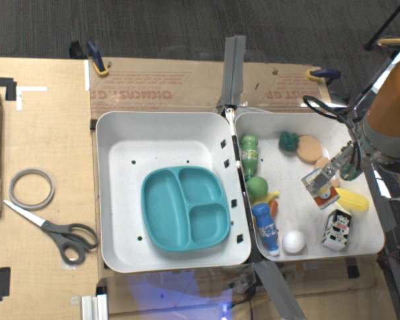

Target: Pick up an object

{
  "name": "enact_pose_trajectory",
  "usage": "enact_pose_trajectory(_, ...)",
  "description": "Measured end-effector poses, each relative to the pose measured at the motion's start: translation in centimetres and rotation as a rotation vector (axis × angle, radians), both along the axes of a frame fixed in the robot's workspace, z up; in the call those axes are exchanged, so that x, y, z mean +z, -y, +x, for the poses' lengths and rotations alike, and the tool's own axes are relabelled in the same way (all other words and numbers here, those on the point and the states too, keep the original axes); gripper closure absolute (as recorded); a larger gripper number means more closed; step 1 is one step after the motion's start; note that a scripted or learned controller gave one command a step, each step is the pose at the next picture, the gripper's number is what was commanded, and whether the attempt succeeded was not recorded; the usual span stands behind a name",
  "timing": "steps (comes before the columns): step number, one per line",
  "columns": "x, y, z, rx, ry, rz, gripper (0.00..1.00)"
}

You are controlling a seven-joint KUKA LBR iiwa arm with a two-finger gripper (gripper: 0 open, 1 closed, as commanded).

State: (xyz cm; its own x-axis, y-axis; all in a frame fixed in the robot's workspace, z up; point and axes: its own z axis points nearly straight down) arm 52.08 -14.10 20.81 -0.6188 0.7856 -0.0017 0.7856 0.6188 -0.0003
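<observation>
We saw the gripper point(318, 184) low in the right bin point(370, 247), fingers apart over an orange block point(328, 195) beside the banana point(352, 199) (nothing held between them), so we judged lifting not yet begun.

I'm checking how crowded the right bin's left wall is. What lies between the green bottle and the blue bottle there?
In the camera view, a green ball lies between the green bottle and the blue bottle.
</observation>
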Motion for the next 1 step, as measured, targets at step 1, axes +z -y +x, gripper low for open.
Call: enact_pose_trajectory(1,-1.14,-9.13,0.01,-0.21,-0.002,0.001,1.0)
